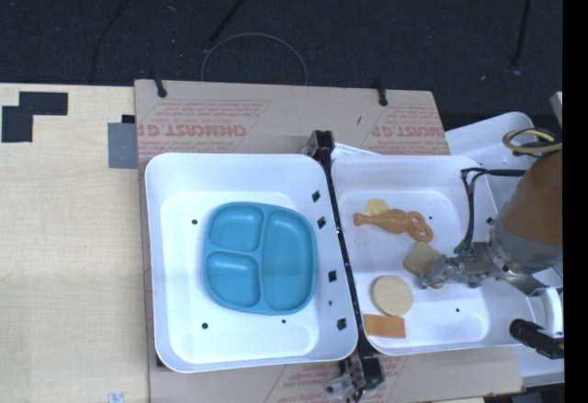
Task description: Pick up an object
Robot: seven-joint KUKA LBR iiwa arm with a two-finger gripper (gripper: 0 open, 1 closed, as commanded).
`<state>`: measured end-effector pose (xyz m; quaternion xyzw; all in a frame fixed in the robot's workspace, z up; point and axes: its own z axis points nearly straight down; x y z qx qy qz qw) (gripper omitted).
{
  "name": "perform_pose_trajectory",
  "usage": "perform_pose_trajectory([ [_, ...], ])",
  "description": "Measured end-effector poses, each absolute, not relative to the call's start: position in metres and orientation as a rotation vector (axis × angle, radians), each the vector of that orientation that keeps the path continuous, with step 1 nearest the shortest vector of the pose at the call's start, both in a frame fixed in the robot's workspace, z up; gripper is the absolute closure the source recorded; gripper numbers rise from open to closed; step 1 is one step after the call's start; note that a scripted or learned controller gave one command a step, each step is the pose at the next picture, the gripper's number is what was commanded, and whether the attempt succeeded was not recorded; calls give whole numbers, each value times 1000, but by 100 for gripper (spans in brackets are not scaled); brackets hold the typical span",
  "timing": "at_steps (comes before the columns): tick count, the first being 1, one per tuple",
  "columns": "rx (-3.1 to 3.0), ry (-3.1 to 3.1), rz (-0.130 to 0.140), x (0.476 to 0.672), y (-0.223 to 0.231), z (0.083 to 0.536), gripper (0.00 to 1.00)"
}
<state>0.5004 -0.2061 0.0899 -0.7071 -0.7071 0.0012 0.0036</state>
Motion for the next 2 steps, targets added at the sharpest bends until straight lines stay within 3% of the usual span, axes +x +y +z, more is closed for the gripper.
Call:
perform_pose_trajectory([
  [1, -2223, -2213, 3, 501, -208, 103, 100],
  [2, -2228, -2216, -1, 494, -213, 148, 100],
])
